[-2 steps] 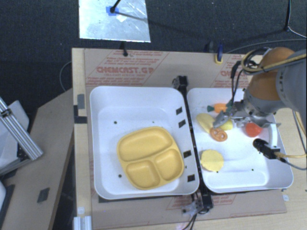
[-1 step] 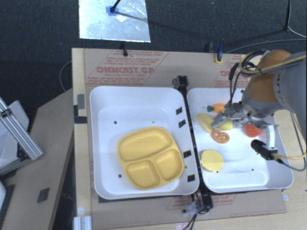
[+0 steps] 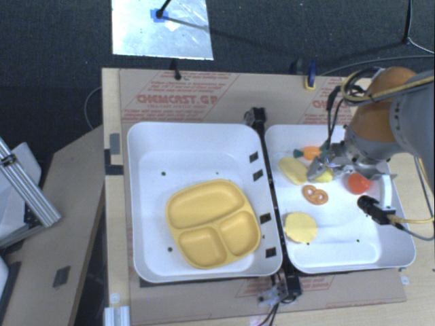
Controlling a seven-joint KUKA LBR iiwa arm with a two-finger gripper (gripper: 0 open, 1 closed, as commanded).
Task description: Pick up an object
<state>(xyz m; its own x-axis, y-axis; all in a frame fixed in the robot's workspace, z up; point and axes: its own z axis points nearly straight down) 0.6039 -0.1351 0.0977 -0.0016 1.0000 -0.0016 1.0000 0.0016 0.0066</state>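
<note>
Yellow banana-shaped toy (image 3: 293, 171) lies in the right white bin (image 3: 340, 250), close to that bin's left wall and toward its far edge, its long axis running from the far left down toward the near right. My grey arm with the orange band (image 3: 380, 114) comes in over the right bin's far right corner, wrist bent down, and the gripper (image 3: 319, 170) sits low at the banana's right end, touching or just above a small yellow piece (image 3: 325, 176) there. I cannot tell how the end effector is set, nor whether anything is in it.

Just behind the gripper I see a small orange piece (image 3: 311, 152). A red round toy (image 3: 358, 183) lies to the right of the gripper, an orange pretzel-shaped toy (image 3: 315, 195) nearer the middle, and a pale yellow round disc (image 3: 300, 227) toward the near left corner.

A yellow three-compartment plastic tray (image 3: 213, 223) rests in the left white bin (image 3: 149, 182). The brown board under both bins (image 3: 204, 94) reads "CHEMCAST GP" in red letters along its far edge.
</note>
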